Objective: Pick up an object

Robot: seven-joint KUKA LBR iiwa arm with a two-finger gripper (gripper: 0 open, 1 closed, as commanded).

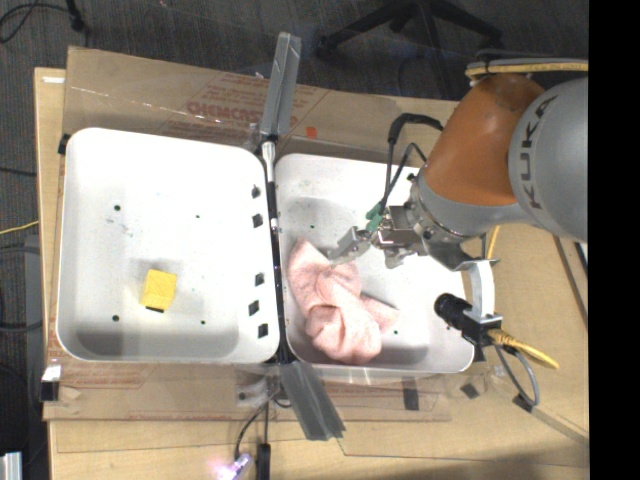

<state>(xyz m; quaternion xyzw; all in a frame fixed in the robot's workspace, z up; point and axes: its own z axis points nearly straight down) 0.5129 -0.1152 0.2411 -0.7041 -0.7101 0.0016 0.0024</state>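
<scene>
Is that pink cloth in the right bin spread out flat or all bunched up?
Bunched up. The pink cloth lies in a crumpled heap with folds and lumps in the right bin, not spread flat.

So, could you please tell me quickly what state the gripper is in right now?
Gripper: above the pink cloth in the right bin; grasp cannot be told.

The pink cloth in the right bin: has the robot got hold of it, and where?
Cannot tell. The gripper sits at the pink cloth's upper edge.

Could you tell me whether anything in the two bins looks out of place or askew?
Nothing stands out. A pink cloth lies crumpled in the right bin beneath the gripper, and a yellow block sits alone in the left bin.
</scene>
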